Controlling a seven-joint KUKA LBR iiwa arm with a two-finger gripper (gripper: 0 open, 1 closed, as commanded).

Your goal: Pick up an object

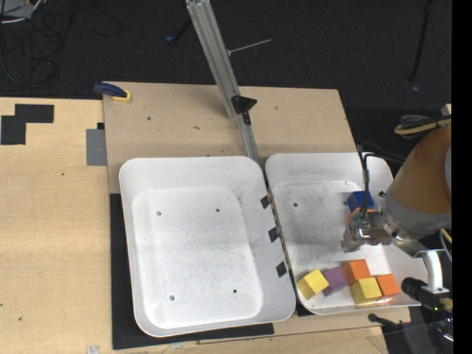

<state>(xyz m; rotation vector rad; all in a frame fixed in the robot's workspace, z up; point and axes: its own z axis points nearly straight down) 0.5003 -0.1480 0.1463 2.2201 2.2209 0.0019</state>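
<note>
1. The wooden bench (184,124) carried two shallow white bins side by side, the left bin (140,183) and the right bin (310,169), their inner rims touching along the middle.
2. The grey arm with its orange band (428,172) reached in from the right and hung over the right bin.
3. The end effector (363,234) sat low over the right half of that bin, pointing down toward its floor; from where I stood I could not tell how it was set, nor whether anything was in it.
4. A blue object (360,200) showed just on the far side of the end effector, close against the wrist parts; I could not tell whether it was loose in the bin or part of the tool.
5. The blocks lay bunched along the near edge of the right bin: a yellow block (313,282) at the left, a purple block (335,278) beside it, an orange block (358,269) just near of the end effector, a second yellow block (366,291), and a second orange block (388,285) furthest right.
6. A slanted metal rail (217,57) rose from the far side of the bench between the bins.
7. A small blue and yellow clamp (112,91) sat at the bench's far left corner.
</note>
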